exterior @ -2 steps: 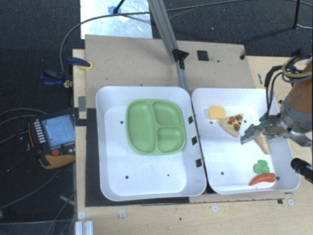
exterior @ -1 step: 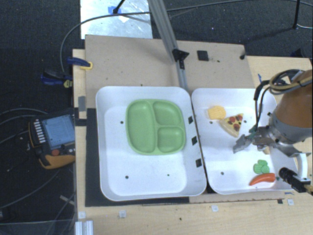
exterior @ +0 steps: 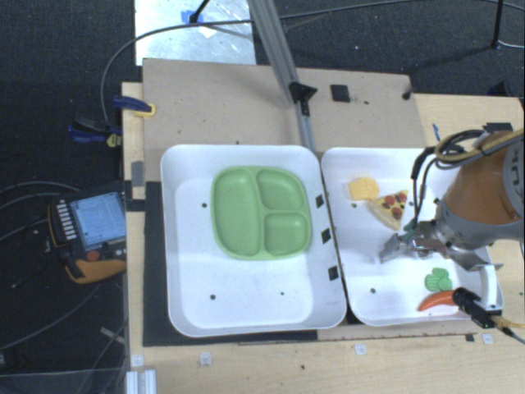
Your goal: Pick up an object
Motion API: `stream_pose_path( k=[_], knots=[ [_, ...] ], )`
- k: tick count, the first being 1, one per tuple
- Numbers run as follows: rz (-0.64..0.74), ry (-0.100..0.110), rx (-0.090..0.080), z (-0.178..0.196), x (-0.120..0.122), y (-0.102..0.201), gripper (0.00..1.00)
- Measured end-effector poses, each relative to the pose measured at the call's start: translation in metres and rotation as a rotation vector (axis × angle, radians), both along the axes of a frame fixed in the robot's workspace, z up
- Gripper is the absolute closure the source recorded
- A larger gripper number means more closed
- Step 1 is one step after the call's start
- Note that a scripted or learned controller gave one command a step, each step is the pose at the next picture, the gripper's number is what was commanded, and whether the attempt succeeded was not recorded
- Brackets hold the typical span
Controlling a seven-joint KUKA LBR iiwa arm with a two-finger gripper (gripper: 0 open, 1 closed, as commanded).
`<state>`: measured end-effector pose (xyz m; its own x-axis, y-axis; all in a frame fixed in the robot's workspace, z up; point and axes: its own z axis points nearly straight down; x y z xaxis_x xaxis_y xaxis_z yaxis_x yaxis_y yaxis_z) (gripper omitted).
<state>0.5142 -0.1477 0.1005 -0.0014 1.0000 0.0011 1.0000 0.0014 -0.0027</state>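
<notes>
The right bin holds a yellow piece, a pizza slice, a green leafy piece and an orange-red carrot-like piece. My gripper hangs low over the middle of this bin, below the pizza slice and up-left of the green piece. The grey wrist and orange band rise to its right. The fingertips are too small and dark to read, and nothing shows between them.
The left bin holds a green divided plate. A metal pole slants across the back of the bench. A blue-screened device and cables lie on the floor at left.
</notes>
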Motion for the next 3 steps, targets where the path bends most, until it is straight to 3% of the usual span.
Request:
stream_pose_path(
  k=[1, 2, 3],
  knots=[
    [0.000, -0.006, -0.001, -0.013, 0.002, -0.001, 0.00],
    [0.001, -0.015, -0.001, 0.000, 0.005, 0.000, 1.00],
    [0.004, -0.008, -0.002, 0.048, 0.008, 0.009, 1.00]
  ],
)
